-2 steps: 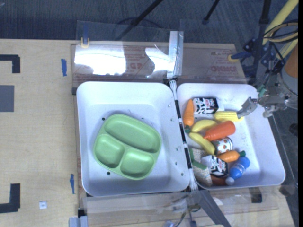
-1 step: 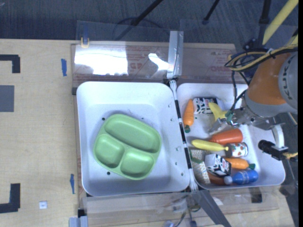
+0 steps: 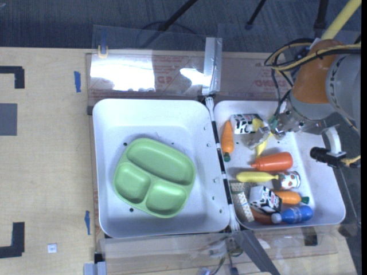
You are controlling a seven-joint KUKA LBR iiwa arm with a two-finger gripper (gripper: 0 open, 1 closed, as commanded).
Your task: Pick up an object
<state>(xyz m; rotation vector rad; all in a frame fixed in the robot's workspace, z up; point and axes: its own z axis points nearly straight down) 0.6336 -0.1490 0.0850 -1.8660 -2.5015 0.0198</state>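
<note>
- Reaching in from the frame's right, the arm (image 3: 338,85) sets its gripper (image 3: 274,126) over the right bin (image 3: 332,208); its grip state cannot be told.
- Left bin (image 3: 114,116) holds 1 green tray (image 3: 153,176).
- Nearest target, the orange carrot (image 3: 274,162), centre-right, looks light, stiff, smooth; grasp mid-body across its width.

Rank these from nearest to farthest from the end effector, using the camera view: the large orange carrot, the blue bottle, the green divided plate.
1. Large orange carrot: middle of the right bin, just below the end effector.
2. Blue bottle: right bin's near edge.
3. Green divided plate: in the left bin.
</note>
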